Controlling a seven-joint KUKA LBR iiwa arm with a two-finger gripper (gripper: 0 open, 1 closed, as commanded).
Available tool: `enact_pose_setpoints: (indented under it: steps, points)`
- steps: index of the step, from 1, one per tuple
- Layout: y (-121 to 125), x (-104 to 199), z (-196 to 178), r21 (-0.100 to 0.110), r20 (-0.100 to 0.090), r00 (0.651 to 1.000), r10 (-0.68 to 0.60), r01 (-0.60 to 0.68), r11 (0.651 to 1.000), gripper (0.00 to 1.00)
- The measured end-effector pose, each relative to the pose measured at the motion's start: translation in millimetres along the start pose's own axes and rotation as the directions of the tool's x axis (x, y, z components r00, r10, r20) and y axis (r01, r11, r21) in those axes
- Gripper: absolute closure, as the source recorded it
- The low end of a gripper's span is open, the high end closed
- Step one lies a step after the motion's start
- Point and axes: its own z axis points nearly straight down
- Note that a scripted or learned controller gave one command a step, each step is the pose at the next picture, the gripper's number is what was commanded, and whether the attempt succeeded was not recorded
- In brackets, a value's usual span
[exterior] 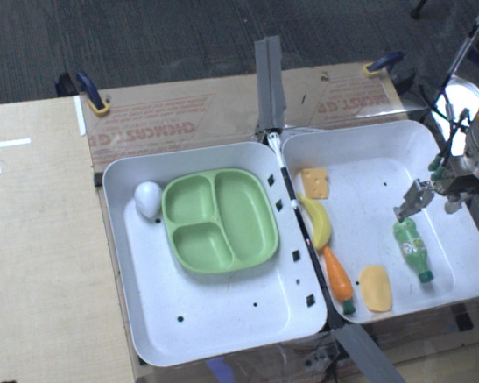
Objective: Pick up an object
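Yellow oval piece (pixel 376 288) hugs right bin's (pixel 367 155) front wall; its centre lies open.

- The flat brown cardboard sheet (pixel 237 111) along the surface's far edge, behind the two bins, carries faint red print, upside down and mirrored; its letters are too blurred to read.
- No other text is legible.
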Motion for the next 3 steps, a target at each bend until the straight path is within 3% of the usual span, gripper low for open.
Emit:
enact_pose_setpoints:
  steps: [1,2,3]
  points:
    - [47.6,12.1,109.9,-0.001,0.0,0.996,-0.089,0.089,0.996,0.0]
    - [21.0,4.1,150.5,0.0,-0.001,0.977,-0.213,0.213,0.977,0.0]
    - [88.7,45.2,149.2,-0.004,0.002,0.955,-0.298,0.298,0.955,0.0]
